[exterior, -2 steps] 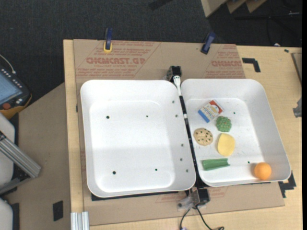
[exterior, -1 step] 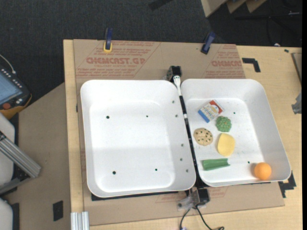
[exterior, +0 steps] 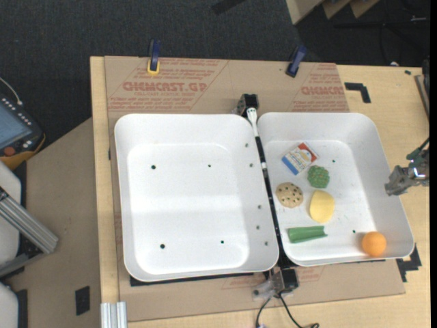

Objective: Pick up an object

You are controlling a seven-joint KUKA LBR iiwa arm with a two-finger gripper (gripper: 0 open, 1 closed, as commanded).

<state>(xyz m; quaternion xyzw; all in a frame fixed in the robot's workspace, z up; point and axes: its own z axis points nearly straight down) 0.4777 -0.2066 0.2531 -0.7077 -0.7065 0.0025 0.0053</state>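
Gripper [exterior: 403,180] at right bin [exterior: 369,132] edge, jaws state unclear tbh. Orange ball [exterior: 373,243] looks light, round, slippery; pinch across middle.

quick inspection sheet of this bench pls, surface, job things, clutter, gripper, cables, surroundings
surface: brown board printed with red lettering, bearing a left bin and a right bin side by side
job's things: all in the right bin: small packet, green broccoli-like piece, cookie, yellow piece, green stick, orange ball near the bin's front right corner
clutter: nothing seen
grippers: gripper at the right bin's right rim, apart from every item; too small to tell how it stands
cables: a cable runs off the front edge between the bins
surroundings: dark floor; two blue clamps on the board's far edge
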